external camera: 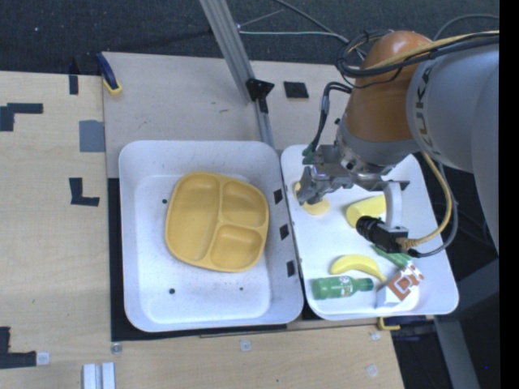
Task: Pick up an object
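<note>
My gripper (pixel 313 188) hangs low over the far left part of the right bin (pixel 434 294), by the wall between the two bins. A small pale yellow object (pixel 317 208) lies right under its tip, touching or nearly touching it. The wrist hides whether anything is gripped. Elsewhere in that bin lie a yellow wedge-shaped piece (pixel 366 210), a yellow banana (pixel 357 264), a green bottle (pixel 341 286) on its side, and a red and white item (pixel 404 284).
The left bin (pixel 146 298) holds a yellow divided plate (pixel 217 220). A black part (pixel 379 232) with a cable reaches over the right bin's middle. A grey pole (pixel 235 51) slants up behind the bins.
</note>
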Motion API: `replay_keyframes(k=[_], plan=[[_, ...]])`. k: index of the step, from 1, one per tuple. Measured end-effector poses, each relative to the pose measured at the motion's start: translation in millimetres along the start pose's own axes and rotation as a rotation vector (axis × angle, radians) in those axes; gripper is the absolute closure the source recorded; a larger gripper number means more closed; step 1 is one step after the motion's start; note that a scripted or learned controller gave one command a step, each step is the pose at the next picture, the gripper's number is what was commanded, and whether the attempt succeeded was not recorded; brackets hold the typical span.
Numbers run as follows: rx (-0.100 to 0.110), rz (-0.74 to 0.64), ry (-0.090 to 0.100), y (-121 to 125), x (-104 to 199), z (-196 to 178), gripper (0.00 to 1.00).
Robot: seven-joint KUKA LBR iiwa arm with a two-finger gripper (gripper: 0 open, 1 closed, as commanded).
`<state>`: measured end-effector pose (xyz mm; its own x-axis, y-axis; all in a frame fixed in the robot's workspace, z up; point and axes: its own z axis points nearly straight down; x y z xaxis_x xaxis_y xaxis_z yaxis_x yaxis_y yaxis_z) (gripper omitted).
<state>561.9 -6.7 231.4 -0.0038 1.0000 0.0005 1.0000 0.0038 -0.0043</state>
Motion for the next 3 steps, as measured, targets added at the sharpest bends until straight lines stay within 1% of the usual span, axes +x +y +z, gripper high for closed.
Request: replay_keyframes(k=[1,2,3], plan=[[0.001,-0.001,0.000,-29.6,52.6,10.9,1.00],[0.001,-0.002,0.000,-49.1,95.7,17.2,1.00],[-0.001,0.002,-0.001,-48.1,93.0,16.8,0.00]])
